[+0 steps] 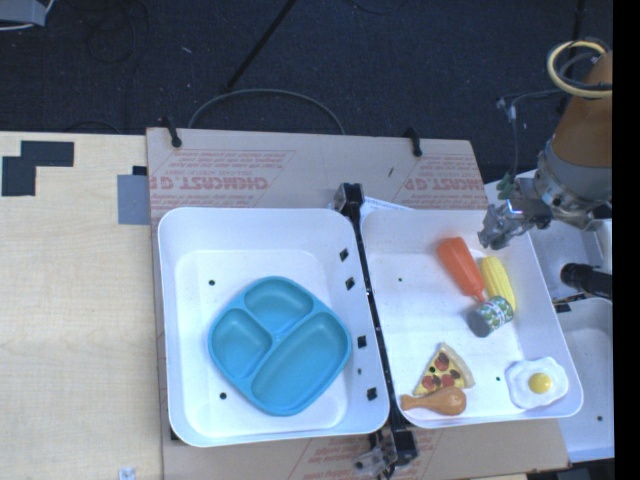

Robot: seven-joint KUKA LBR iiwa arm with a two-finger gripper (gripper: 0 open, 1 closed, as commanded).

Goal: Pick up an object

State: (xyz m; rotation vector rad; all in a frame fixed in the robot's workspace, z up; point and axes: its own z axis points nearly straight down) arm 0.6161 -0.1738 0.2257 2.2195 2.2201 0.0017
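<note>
Carrot (461,265) is the nearest candidate: it lies in the right bin (400,368), upper part, touching the corn (499,282), with the can (491,315) just below them. Gripper (497,228) hovers at the bin's upper right rim, near the carrot, holding nothing. Can't tell jaw state at this angle. Step looks like approach, no grasp yet. Next move: shift left over the carrot and descend, keeping clear of the corn. Pizza (444,368), drumstick (436,402) and egg (538,382) sit along the near edge.
</note>
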